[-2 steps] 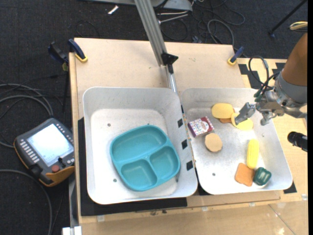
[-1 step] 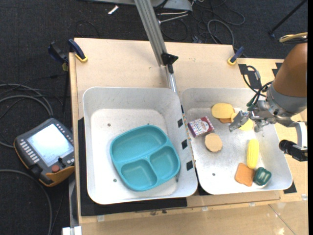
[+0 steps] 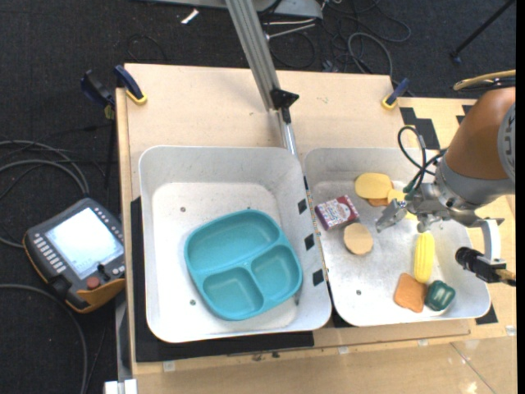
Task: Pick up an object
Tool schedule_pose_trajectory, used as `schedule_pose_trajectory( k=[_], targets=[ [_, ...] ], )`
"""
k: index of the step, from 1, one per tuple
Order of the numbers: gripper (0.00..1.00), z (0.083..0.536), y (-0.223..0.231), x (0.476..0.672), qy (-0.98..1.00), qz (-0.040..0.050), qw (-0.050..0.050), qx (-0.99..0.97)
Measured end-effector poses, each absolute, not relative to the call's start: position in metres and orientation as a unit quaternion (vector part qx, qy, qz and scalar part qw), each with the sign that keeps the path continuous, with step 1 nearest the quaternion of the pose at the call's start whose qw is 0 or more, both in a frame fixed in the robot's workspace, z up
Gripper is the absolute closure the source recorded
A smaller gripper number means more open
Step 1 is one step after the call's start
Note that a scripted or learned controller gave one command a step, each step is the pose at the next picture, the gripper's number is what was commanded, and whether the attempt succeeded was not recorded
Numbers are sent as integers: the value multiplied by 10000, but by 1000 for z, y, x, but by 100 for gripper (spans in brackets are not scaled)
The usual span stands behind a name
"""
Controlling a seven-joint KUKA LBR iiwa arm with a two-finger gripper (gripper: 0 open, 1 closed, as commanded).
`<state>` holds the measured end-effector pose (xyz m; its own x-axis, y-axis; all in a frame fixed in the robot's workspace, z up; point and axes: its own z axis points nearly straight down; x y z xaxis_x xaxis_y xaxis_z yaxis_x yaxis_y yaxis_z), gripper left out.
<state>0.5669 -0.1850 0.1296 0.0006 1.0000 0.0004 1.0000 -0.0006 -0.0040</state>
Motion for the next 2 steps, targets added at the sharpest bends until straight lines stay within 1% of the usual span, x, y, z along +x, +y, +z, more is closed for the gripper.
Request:
schedule_pose_trajectory(
  k=[1,2],
  targets=[
    [100,143,-185,569,-7072,-4,-9,-7071],
    [100,188,-188,577,-7080,-13,-26,-7062]
  ],
)
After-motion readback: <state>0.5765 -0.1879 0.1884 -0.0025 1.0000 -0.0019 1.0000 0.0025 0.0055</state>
